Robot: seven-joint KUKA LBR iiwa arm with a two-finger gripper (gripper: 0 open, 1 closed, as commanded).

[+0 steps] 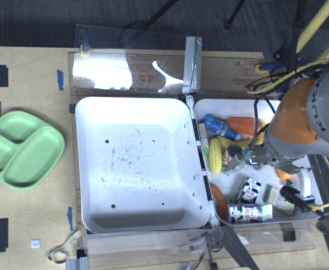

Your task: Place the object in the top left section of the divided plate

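A green divided plate (21, 149) lies on the wooden bench at the far left, outside both bins, and its three sections hold nothing. My gripper (244, 157) is down in the right bin (313, 207), among the toys there. It hovers just right of a yellow corn cob (215, 155) and below a blue bottle (220, 127) and an orange carrot (243, 125). The grey and orange wrist hides much of what lies beneath it.
The left bin (136, 162) sits between the plate and the right bin. Also in the right bin are a black-and-white cow toy (249, 191), a labelled can (252, 212) and a brown item (219, 202). Cables hang at the upper right.
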